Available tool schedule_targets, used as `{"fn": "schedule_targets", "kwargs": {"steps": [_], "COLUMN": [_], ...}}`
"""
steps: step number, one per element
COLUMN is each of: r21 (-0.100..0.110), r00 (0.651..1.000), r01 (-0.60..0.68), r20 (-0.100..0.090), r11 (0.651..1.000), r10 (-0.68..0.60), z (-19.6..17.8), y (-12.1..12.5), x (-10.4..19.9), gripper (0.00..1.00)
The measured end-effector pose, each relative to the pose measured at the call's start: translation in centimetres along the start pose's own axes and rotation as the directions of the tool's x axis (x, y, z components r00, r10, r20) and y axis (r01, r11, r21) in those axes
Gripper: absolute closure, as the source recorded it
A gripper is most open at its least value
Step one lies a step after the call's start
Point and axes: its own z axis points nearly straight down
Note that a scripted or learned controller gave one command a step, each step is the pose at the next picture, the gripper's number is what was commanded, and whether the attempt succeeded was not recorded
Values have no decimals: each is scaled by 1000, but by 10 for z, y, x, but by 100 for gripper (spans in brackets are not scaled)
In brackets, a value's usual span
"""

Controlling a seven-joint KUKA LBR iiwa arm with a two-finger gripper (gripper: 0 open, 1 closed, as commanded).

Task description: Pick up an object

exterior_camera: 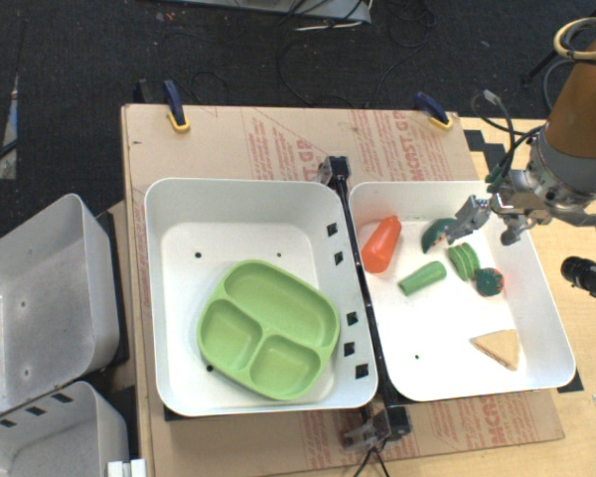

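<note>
Two white bins sat side by side on the table. The left bin held a green divided tray, lying toward its near side. The right bin held the small things, and the orange piece serves here as the landmark. Just right of it and a little nearer the camera lay a green cylinder. Farther right was a striped green piece, with a dark green round thing just beside that one. A dark green curved piece lay right of the orange piece at about the same depth. A tan wedge lay well apart from it, toward the bin's near right corner. The hand hung over the bin to the right of the orange piece, its two fingers spread apart, one finger close above the curved piece; nothing seemed to sit between them, though the view there was small.
</note>
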Motion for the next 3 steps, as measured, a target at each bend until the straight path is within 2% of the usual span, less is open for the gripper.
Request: {"fn": "schedule_targets", "kwargs": {"steps": [1, 3], "r21": [-10, -5], "r00": [1000, 1000], "r01": [2, 1], "r20": [2, 0], "r11": [1000, 1000], "r10": [-2, -1], "z": [-6, 112], "y": [2, 12], "x": [0, 15], "gripper": [0, 0]}}
